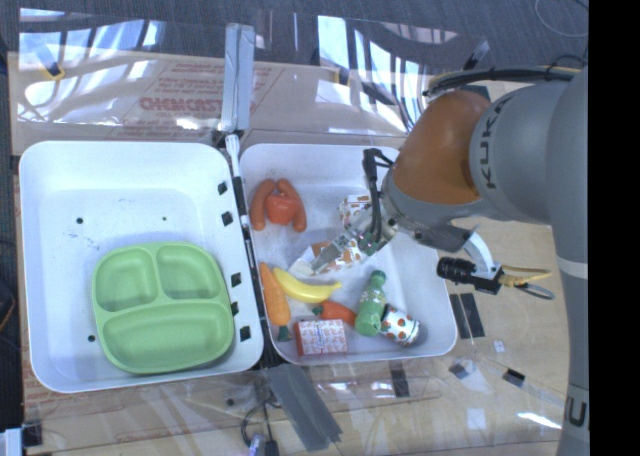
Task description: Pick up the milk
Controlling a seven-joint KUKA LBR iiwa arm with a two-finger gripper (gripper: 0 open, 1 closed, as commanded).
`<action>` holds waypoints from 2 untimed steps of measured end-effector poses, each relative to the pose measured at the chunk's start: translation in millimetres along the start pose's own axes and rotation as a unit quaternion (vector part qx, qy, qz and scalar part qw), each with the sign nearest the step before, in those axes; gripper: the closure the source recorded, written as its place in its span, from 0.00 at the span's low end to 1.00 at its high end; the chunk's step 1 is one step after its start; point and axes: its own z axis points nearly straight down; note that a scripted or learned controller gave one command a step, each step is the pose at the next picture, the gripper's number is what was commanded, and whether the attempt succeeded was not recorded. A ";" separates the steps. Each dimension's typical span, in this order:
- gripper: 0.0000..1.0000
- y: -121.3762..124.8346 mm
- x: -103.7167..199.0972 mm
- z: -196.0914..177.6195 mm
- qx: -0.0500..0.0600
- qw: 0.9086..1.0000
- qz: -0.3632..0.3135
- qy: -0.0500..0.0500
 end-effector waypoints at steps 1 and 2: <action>0.00 43.7 -11.5 8.4 -0.001 0.997 0.078 -0.005; 0.00 80.9 -16.9 -47.8 0.007 1.000 -0.017 0.003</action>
